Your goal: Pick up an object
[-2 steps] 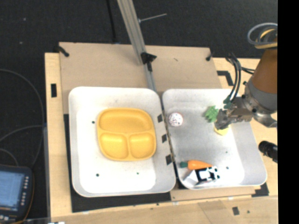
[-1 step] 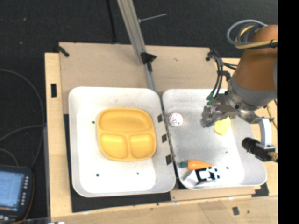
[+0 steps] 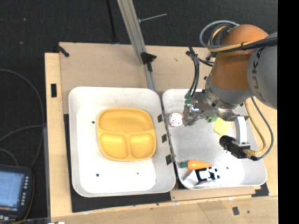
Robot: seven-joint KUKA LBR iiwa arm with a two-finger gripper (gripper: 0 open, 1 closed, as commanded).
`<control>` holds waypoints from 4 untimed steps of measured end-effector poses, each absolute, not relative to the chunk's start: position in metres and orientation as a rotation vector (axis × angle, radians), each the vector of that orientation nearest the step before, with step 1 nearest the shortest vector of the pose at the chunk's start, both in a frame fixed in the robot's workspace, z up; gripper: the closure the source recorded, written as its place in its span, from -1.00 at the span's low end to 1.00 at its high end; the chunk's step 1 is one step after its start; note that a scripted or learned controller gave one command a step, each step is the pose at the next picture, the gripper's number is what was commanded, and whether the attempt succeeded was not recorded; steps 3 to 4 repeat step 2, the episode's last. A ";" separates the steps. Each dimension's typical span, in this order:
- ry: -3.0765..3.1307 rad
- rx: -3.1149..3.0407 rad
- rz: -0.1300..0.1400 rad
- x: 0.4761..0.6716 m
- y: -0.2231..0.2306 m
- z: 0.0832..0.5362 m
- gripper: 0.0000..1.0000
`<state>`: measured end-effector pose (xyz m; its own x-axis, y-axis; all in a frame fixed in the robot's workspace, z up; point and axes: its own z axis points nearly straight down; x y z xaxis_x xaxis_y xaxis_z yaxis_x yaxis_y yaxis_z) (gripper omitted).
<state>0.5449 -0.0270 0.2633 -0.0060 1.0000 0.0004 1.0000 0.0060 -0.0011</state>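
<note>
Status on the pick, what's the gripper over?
Gripper low in right bin, near white ball. Carrot untouched at front edge. Yellow tray in left bin.

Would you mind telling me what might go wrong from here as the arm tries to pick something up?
The small white round object sits close to the right white bin's left wall, so a grasp there may hit the rim. The orange carrot-shaped toy touches the black-and-white block, so both might shift together. The arm hides the yellow item, making it hard to target.

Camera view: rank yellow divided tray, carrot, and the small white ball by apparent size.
1. yellow divided tray, by far the largest, in the left bin.
2. carrot, in the right bin.
3. small white ball, near the right bin's left wall.
</note>
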 end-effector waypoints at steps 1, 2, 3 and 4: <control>-2.229 -2.214 -0.002 0.562 0.019 0.265 1.00; -2.228 -2.216 0.000 0.572 0.058 0.250 1.00; -2.228 -2.216 0.000 0.572 0.058 0.250 1.00; -2.228 -2.216 0.000 0.572 0.058 0.250 1.00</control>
